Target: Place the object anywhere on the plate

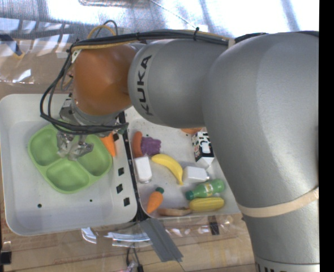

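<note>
A green plate (62, 171) with several compartments lies in the left bin (20, 208). My gripper (74, 147) hangs over the plate's upper middle, metal fingers pointing down at it. An orange carrot-like piece (109, 144) sits at the plate's right rim, just right of the gripper and apart from the fingers. I see nothing between the fingers.
The right bin (172, 140) holds a banana (169, 166), a purple piece (150, 145), a white block (142, 169), a carrot (154, 199), a green bottle (206, 188), a yellow piece (207, 204) and a small carton (202, 146). The arm's large grey body covers the view's right side.
</note>
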Robot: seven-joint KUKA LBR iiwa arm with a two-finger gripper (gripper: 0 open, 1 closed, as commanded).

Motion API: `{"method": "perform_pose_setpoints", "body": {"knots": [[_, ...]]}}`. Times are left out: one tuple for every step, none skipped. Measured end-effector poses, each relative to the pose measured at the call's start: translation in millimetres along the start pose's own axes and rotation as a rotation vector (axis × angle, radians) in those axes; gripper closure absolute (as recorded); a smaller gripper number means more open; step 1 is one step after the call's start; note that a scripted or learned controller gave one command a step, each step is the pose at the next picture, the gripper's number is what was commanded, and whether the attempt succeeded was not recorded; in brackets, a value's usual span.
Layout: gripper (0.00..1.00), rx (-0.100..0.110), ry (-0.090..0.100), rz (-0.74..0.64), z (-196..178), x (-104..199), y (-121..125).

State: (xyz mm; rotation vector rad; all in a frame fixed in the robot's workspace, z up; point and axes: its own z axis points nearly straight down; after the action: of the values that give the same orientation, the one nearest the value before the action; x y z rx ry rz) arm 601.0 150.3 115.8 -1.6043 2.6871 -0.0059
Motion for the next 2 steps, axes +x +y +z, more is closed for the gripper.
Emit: {"method": "perform_pose_setpoints", "body": {"knots": [[1.0, 0.002, -0.002, 0.013, -122, -24, -31], [1.0, -0.011, 0.01, 0.092, -71, -70, -2]]}}
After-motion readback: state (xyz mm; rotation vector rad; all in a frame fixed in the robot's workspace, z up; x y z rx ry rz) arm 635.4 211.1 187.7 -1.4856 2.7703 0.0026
